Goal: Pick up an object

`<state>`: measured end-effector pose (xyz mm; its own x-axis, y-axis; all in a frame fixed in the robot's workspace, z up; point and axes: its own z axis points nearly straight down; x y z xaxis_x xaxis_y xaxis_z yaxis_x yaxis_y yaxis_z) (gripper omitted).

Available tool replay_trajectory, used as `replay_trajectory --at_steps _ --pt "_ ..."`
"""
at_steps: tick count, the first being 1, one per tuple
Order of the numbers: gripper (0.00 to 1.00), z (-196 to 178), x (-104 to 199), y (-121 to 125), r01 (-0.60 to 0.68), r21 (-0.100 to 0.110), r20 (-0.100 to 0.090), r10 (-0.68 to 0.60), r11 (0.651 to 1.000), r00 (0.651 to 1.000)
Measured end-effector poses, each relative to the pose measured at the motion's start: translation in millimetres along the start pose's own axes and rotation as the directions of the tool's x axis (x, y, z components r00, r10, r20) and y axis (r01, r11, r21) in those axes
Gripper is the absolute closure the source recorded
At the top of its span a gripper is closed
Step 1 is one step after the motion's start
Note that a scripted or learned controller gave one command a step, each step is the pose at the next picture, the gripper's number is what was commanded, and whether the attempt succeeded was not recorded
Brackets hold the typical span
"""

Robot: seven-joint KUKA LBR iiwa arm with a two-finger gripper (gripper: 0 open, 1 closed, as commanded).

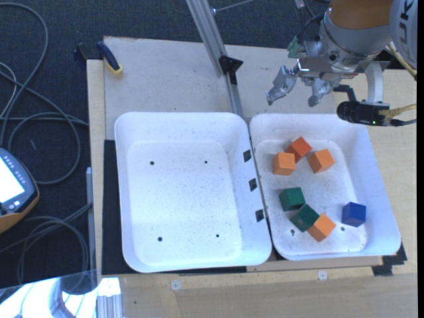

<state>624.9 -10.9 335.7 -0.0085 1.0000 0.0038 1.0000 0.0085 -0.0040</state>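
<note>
At the upper right of the frame the tool (299, 90) hangs above the desk (172, 78), its fingers apart and apparently empty. Lower right, the right bin (379, 197) holds orange blocks (285, 163), green blocks (291, 198) and a blue block (354, 213).

A pale wooden bench (165, 78) stands on dark carpet (53, 18), where grey cables (33, 111) loop at left.

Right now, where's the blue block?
The blue block sits in the right bin, near its lower-right corner, just right of an orange block and a green block.
</note>
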Motion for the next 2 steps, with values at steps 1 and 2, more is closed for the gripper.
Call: replay_trajectory --at_steps 1,2 --pt "0.0 -6 -3 30 -0.006 -0.008 0.004 0.006 1.0 1.0" --pt "0.0 54 87 0 0.0 0.004 0.001 0.0 1.0 1.0"
